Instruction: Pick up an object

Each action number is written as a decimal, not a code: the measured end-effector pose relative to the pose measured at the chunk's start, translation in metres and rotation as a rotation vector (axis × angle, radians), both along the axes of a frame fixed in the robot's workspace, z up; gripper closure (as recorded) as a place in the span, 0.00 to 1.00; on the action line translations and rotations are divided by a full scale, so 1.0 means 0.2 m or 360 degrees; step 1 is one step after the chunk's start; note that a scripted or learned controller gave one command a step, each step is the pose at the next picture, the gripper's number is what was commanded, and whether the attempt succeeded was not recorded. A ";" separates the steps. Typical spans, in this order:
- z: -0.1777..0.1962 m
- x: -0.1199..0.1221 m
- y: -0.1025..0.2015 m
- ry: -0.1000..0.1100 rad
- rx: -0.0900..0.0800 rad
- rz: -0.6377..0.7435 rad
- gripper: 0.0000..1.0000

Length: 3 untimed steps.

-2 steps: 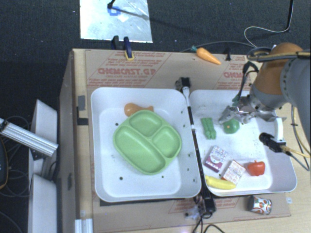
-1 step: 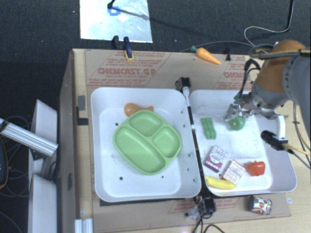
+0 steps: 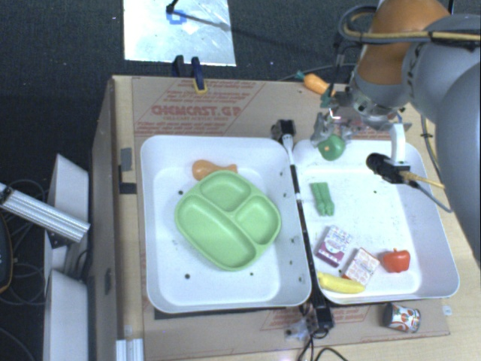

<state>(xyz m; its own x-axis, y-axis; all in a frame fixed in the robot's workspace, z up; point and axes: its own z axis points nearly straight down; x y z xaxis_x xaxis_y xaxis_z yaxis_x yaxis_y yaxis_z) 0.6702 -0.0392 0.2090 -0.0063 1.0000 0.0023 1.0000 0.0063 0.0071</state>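
Over the far left corner of the right bin [image 3: 443, 265], my tool [image 3: 329, 138] hangs with a small green ball-like object [image 3: 331, 148] right at its tip. The object looks pinched between my fingers, though the view is too coarse for me to be sure of the contact. Below it, on the floor of that bin, lie a green block [image 3: 322, 198], a pink and white packet [image 3: 334, 245], a second small packet [image 3: 361, 265], a red tomato-like piece [image 3: 396, 260] and a yellow banana [image 3: 340, 283] near the front wall. The left bin [image 3: 161, 277] holds a green divided plate [image 3: 228, 218], tilted, with an orange piece [image 3: 204, 168] just behind it. A small can [image 3: 403, 317] sits on the bench [image 3: 195, 107] outside the right bin's front corner.
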 end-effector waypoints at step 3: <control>0.28 -0.33 0.88 0.0008 -0.0001 -0.0001 1.00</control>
